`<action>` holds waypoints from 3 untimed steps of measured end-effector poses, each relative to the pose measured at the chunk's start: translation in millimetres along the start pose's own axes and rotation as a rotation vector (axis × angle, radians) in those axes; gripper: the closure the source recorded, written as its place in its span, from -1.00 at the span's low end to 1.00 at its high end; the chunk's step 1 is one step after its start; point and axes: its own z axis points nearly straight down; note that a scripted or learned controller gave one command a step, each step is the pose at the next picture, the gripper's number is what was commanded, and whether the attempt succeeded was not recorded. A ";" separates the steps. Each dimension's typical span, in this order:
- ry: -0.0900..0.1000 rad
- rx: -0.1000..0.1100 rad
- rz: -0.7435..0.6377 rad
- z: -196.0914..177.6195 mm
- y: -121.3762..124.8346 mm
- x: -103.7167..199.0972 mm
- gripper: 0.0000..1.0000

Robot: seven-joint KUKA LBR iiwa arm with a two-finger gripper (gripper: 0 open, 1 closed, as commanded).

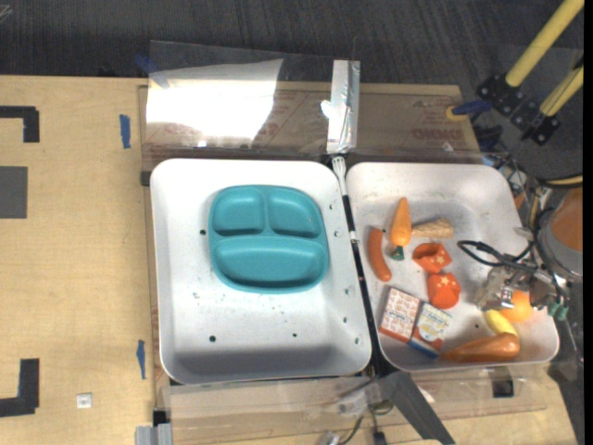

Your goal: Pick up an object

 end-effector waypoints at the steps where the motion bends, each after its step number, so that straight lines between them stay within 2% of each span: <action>1: -0.001 0.000 -0.027 -185.7 17.8 -52.2 1.00; 2: 0.010 0.000 -0.026 -180.5 17.6 -50.4 -1.00; 3: 0.022 0.001 0.030 -35.1 13.3 -2.1 -1.00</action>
